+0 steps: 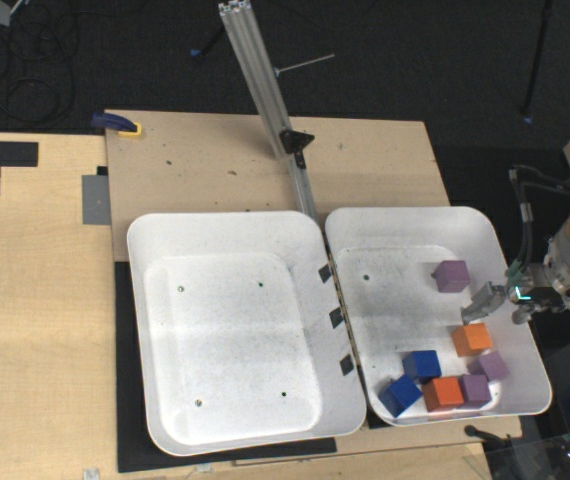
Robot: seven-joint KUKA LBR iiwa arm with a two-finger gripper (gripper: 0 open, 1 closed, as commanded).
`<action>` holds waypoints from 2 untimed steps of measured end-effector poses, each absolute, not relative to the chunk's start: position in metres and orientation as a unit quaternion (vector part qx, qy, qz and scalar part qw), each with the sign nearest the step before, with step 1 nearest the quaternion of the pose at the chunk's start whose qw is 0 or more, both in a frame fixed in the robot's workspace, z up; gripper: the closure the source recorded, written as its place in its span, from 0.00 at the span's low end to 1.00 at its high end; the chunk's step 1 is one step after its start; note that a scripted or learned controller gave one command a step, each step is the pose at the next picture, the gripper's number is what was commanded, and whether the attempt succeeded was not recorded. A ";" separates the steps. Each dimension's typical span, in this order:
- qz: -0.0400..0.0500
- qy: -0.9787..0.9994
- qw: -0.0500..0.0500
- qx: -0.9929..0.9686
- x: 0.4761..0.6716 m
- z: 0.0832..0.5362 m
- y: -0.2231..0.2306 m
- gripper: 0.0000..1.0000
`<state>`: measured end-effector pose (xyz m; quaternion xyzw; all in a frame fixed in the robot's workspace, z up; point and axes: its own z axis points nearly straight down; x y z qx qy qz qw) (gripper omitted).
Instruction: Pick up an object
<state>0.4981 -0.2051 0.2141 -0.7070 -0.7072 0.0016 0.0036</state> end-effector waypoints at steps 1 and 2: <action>0.000 -0.707 0.001 -0.707 0.499 0.216 -0.206 0.00; 0.002 -0.707 0.005 -0.707 0.493 0.153 -0.203 0.00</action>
